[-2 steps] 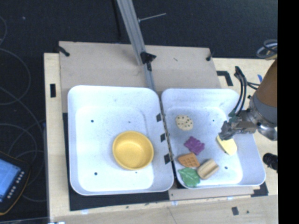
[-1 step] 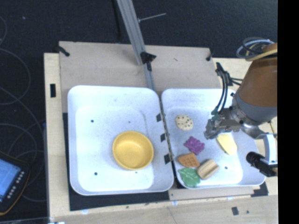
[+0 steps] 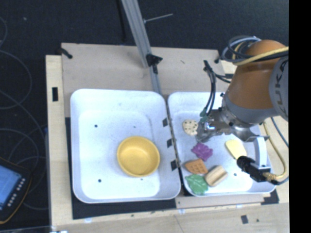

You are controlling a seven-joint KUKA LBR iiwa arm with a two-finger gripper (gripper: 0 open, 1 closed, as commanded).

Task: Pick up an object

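In the right bin lie a round speckled cookie, a purple block, an orange waffle-like piece, a green toy, a tan roll and a pale yellow piece. My gripper hangs low over this bin, just right of the cookie and just above the purple block. The wrist covers the fingers, and I see nothing lifted off the bin floor.
The left bin holds a yellow bowl. A grey metal pole slants up from the bench's back edge between the bins. A black cable connector hangs near the right bin's front right corner.
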